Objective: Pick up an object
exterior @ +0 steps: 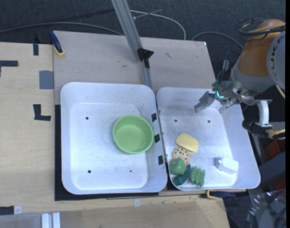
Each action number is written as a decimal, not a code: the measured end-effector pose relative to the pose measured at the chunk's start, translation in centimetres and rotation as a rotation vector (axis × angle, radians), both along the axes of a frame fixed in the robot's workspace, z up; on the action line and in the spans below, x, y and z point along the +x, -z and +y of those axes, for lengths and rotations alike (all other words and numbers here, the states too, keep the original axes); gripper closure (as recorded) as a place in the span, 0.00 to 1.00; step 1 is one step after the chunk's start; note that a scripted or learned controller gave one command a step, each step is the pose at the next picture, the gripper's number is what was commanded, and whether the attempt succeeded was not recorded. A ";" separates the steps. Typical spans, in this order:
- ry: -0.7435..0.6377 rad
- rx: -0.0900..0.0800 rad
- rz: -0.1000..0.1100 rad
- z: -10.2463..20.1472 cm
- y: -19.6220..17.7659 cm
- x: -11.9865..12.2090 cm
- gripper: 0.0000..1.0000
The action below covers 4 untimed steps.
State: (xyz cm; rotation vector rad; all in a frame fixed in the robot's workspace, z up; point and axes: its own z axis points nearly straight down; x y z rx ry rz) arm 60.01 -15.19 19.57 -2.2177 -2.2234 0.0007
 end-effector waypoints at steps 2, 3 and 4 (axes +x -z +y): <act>0.001 -0.003 0.000 1.0 10.9 -0.7 0.00; 0.000 0.000 0.001 1.1 9.8 -0.7 1.00; 0.001 -0.001 -0.004 1.2 5.1 0.2 1.00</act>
